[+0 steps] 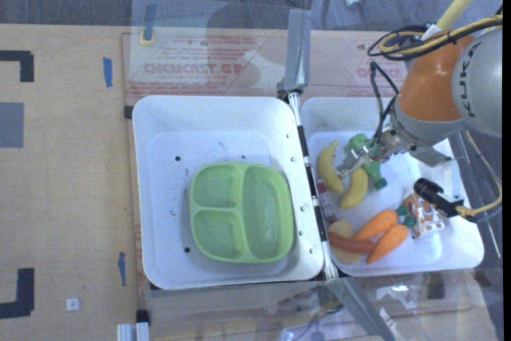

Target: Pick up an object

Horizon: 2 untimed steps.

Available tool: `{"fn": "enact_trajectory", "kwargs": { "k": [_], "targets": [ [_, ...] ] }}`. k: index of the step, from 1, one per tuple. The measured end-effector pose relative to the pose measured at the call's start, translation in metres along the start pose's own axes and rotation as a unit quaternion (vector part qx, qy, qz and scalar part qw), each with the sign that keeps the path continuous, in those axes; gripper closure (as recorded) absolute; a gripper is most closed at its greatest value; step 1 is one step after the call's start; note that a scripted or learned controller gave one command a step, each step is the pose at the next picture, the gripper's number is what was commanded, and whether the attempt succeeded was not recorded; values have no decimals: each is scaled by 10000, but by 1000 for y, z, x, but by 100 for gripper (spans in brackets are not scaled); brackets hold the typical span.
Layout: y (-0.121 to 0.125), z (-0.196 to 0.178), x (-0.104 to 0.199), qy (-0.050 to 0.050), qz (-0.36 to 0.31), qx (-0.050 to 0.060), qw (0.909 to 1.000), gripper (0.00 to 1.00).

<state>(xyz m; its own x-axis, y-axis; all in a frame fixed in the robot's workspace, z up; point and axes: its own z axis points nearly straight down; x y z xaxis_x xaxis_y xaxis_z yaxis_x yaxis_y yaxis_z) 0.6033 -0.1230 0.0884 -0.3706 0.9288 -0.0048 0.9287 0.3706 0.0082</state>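
Arm enters from the upper right of the frame, orange band above the wrist, gripper (357, 161) lowered into the right bin (463, 251). Gripper sits right over the green object (369, 158) between two bananas (328, 165); whether the claw is spread or pinching anything I cannot tell, the tip is lost in clutter.

Right bin contents: the two yellow bananas at centre left of that bin, one upright, one slanted below the gripper; two orange carrots (382, 234) lying side by side near the lower edge; a yellowish and red piece (346, 240) touching the carrots' left ends; a small multicoloured toy (421, 216) at right.

Left bin (160, 124): a green divided plate (240, 212), three compartments, lower centre
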Motion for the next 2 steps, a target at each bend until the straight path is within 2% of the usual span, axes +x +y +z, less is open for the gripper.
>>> {"fn": "enact_trajectory", "kwargs": {
  "k": [1,2],
  "targets": [
    [0,-12,-5,-31,34,-34,10000,100],
    [73,-117,6,9,679,32,9977,100]
  ]
}}
